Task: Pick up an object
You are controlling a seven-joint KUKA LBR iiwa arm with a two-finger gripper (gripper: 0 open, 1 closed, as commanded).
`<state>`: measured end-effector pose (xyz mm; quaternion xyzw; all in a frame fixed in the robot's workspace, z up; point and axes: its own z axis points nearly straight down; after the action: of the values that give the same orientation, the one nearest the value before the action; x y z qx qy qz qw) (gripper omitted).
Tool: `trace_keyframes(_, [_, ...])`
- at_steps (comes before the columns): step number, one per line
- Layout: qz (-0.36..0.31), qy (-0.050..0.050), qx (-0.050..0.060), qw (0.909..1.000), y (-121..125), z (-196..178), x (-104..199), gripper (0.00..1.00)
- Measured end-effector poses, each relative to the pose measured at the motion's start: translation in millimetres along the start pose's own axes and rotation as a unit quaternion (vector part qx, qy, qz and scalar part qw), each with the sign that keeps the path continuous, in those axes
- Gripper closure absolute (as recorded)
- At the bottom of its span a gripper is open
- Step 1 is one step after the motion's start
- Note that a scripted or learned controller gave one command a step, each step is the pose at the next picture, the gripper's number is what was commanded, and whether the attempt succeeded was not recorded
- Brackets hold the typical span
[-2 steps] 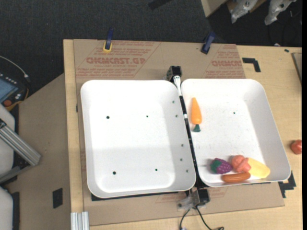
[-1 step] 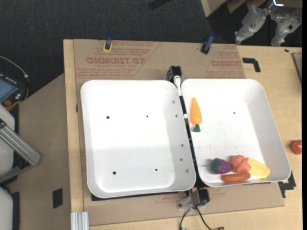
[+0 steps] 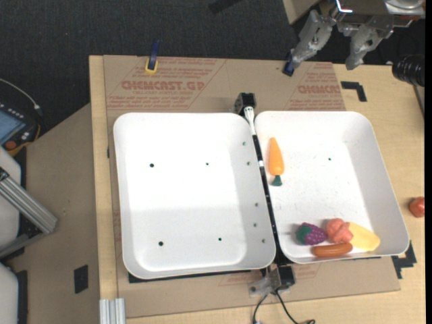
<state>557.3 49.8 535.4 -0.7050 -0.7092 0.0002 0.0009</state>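
Observation:
My gripper [image 3: 331, 52] hangs high above the far edge of the right bin [image 3: 351, 130], its two grey fingers [image 3: 307, 42] spread wide with nothing between them, so it is open. An orange toy carrot [image 3: 275, 156] with a green tip lies near the right bin's left wall. Purple grapes [image 3: 311, 234], a pink-orange toy [image 3: 339, 230], a yellow piece [image 3: 364, 237] and a red-orange sausage [image 3: 331, 250] cluster in that bin's near corner, far below the gripper.
The left bin [image 3: 135, 181] sits beside the right one, joined by a black clamp [image 3: 244, 103] at the far side. A yellow and blue clip [image 3: 152, 61] stands on the cardboard base. An orange object [image 3: 418, 207] lies outside the right bin.

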Motion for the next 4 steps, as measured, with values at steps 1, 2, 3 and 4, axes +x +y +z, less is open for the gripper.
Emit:
trace_keyframes(1, [0.001, 0.000, 0.001, 1.0000, -69.5, -0.4, 15.4, 0.00])
trace_keyframes(2, [0.003, -0.002, 0.007, 1.0000, -79.4, 155.5, 36.4, 0.00])
trace_keyframes(3, [0.001, 0.001, -0.005, 1.0000, -77.1, 64.7, 80.3, 0.00])
trace_keyframes(4, [0.000, 0.002, -0.005, 1.0000, -74.8, -3.2, 136.0, 0.00])
